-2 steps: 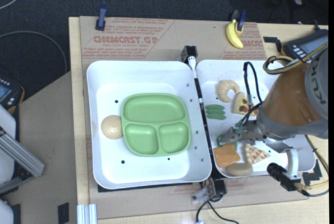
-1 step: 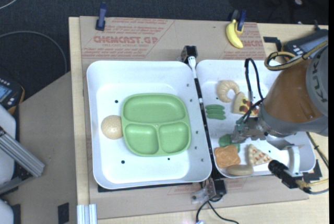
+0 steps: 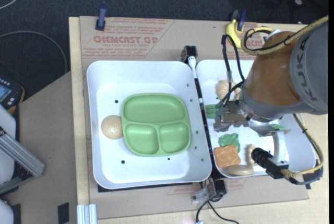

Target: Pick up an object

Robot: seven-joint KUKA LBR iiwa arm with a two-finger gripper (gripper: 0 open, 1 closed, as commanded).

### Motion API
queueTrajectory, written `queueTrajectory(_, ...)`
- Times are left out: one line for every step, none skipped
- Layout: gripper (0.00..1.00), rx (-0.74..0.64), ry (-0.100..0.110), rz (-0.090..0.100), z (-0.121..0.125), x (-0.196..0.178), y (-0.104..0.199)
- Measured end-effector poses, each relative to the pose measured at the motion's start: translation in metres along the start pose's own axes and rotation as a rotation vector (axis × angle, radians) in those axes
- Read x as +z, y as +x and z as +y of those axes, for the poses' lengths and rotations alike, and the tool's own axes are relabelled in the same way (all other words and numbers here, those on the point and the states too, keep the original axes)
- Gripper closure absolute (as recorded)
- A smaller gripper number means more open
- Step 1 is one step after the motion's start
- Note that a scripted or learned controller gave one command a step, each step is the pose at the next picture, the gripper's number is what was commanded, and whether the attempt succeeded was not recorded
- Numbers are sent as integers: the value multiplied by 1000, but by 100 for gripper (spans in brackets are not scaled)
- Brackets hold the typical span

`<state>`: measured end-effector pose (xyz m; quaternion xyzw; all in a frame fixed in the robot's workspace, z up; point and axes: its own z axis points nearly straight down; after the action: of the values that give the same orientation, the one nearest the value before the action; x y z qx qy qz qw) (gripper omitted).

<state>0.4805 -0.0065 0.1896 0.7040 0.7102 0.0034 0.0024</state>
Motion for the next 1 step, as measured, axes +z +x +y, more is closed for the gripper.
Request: queueTrajectory(100, 1, -1, 2, 1, -76, 52)
